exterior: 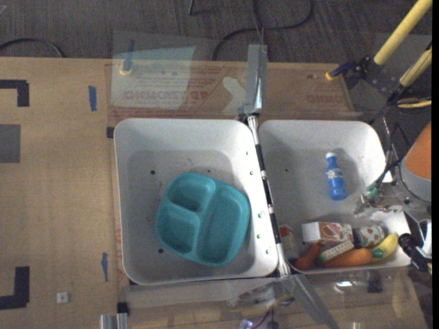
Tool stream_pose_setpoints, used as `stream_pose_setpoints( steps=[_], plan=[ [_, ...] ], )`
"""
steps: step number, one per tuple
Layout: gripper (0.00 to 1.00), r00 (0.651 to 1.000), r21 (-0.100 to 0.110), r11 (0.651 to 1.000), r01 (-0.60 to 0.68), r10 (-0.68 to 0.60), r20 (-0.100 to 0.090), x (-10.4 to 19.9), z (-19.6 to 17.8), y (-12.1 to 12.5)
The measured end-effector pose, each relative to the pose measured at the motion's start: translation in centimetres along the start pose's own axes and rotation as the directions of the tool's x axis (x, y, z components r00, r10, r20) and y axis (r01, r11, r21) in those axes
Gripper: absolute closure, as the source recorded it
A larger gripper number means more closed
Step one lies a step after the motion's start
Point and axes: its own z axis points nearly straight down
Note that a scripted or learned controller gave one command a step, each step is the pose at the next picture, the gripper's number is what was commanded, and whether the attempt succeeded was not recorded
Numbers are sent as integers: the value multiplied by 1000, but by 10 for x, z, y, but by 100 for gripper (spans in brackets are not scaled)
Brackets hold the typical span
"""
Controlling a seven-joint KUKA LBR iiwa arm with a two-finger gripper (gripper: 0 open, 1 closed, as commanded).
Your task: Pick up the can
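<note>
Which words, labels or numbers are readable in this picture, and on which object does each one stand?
None can be read with certainty.
Clear sheet behind the left bin: red print, mirrored and blurred, unreadable.
Cardboard behind the right bin: faint red letters, too blurred.
Blue bottle: white label, too small.
Carton: printed pictures, text too small.
Can: coloured label, too small.

Faint reddish print runs across the clear plastic sheet [164, 81] lying behind the bins, but it is too blurred to read. The blue bottle's [335, 177] label is illegible too.
</note>
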Motion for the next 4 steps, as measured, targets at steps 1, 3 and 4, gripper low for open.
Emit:
stream_pose_setpoints(
  steps=[1,3,4],
  plan=[
    [100,962,0,962,274,-274,1,2,-130,-11],
    [100,930,-1,930,367,-367,4,-11,-222,58],
    [100,964,-1,964,266,-266,3,-8,-287,83]
  ],
)
